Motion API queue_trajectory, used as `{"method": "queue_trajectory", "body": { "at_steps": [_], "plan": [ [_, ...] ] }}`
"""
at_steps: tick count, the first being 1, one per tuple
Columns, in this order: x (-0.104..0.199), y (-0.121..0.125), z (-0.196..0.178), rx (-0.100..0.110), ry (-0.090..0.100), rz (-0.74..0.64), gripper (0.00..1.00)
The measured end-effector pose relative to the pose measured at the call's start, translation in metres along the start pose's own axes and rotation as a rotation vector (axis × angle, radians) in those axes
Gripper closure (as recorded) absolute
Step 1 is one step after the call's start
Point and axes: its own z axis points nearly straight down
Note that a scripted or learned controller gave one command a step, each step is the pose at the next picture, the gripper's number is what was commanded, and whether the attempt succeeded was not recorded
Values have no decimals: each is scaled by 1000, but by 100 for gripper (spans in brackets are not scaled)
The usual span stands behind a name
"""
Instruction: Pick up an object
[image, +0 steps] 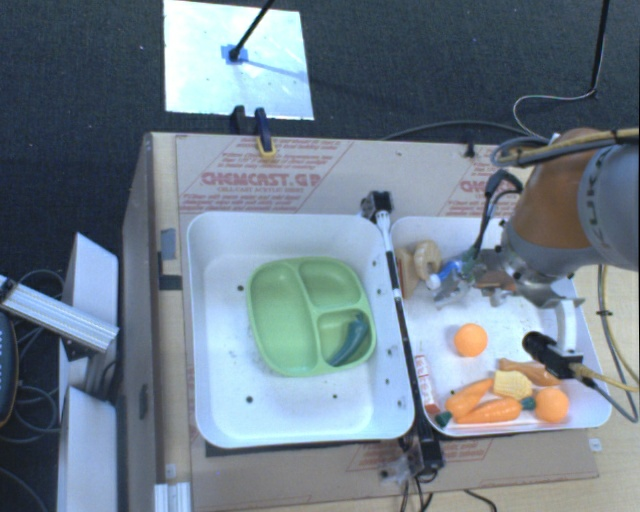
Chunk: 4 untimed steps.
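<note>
From my seat the arm (585, 205) runs off the right edge, so I can't see its base. The end effector (478, 280) is a dark tangle at the wrist; I can't tell how its fingers stand. The wrist covers part of the right bin (600, 412). A small tan object (428, 260) beside it is too blurred to name.
</note>
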Motion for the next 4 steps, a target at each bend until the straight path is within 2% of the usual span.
{"method": "queue_trajectory", "body": {
  "at_steps": [1, 2, 3, 4],
  "plan": [
    [-10, -36, 68, 1, 0, 2, 0],
    [-8, 1, 67, 0, 0, 1, 0],
    [7, 48, 67, -2, -2, 0, 0],
    [0, 21, 67, 1, -1, 2, 0]
  ]
}}
